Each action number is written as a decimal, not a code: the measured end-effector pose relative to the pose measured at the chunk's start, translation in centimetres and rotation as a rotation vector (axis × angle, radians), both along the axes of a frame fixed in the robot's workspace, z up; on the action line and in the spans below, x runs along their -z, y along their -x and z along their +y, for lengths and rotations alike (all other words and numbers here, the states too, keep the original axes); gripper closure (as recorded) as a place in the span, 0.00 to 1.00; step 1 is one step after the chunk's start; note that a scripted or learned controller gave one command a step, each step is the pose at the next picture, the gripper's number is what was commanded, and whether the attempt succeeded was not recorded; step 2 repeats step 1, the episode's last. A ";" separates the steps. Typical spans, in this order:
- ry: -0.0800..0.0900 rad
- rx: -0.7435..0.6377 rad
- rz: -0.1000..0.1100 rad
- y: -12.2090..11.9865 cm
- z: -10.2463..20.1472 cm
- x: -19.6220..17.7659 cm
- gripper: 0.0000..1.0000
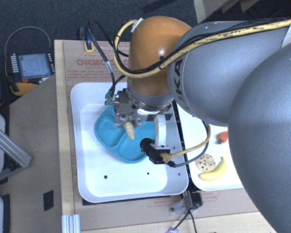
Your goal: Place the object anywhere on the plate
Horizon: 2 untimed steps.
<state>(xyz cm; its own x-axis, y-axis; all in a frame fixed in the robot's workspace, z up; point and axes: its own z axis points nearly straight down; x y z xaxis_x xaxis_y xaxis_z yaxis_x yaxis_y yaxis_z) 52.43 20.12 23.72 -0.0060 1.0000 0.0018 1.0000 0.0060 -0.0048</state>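
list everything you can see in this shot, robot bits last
plate: 1, blue, lobed, in the left bin, partly under the gripper
corn cob: 1, pale yellow, at the gripper's tip over the plate; whether it is gripped cannot be told
left bin: 1, white, shallow, on the bench
right bin: 1, white, mostly covered by the arm
banana: 1, yellow, in the right bin
cookie: 1, tan with dark spots, touching the banana
small item: 1, orange-red, in the right bin, kind unclear
handheld screen device: 1, dark, on the floor at upper left
gripper: 1, grey metal, above the plate
arm: 1, grey with orange band, reaching in from the right
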 end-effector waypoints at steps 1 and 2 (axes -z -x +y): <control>0.002 0.005 -0.001 -0.1 -0.3 0.0 0.00; 0.002 0.005 -0.001 -0.1 -0.3 0.0 0.00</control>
